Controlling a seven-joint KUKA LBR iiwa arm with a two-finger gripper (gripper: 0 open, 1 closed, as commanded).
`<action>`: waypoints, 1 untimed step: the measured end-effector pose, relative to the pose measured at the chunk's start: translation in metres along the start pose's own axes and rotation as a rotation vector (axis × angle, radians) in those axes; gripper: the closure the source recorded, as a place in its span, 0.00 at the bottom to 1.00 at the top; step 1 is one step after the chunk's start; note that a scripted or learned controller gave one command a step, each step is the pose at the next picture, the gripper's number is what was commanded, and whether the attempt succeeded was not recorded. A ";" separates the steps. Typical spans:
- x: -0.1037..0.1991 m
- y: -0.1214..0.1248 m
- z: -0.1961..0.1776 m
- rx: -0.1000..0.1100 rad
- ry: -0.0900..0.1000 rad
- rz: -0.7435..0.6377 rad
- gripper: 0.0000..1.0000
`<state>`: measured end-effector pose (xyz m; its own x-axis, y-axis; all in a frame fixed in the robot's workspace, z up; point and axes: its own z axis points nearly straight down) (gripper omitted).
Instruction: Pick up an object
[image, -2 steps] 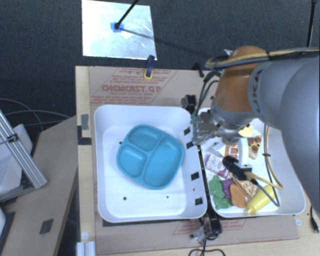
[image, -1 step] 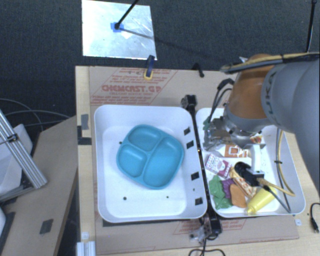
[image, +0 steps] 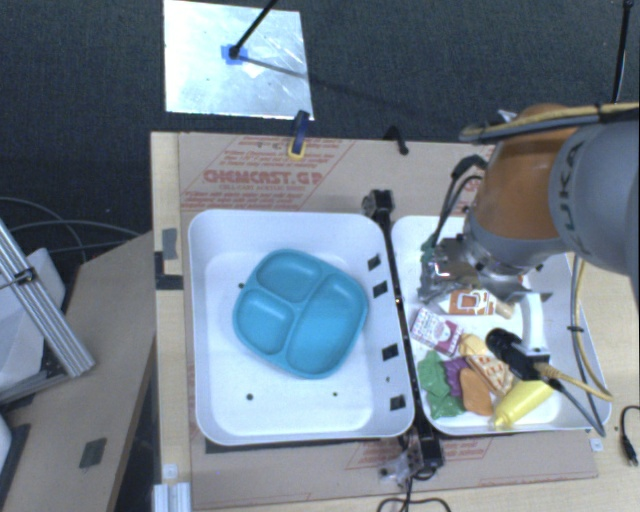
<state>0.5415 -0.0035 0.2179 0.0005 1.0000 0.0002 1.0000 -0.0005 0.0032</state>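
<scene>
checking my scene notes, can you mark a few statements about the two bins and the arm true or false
1. A blue divided plate lies in the left bin. True.
2. The small items are piled in the left bin. False: the yellow squeeze bottle, green piece and small pink carton lie in the right bin.
3. The arm hangs over the right bin. True.
4. The plate has one undivided well. False: it has three compartments.
5. The yellow squeeze bottle lies near the right bin's front edge. True.

Blue tray (image: 300, 312) in white bin (image: 215, 250); yellow bottle (image: 520, 403), green leaf (image: 436, 385).
</scene>
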 end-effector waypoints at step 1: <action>0.047 -0.020 -0.039 -0.001 0.002 -0.009 1.00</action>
<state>0.5218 0.0437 0.2571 -0.0089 1.0000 0.0025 1.0000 0.0089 0.0045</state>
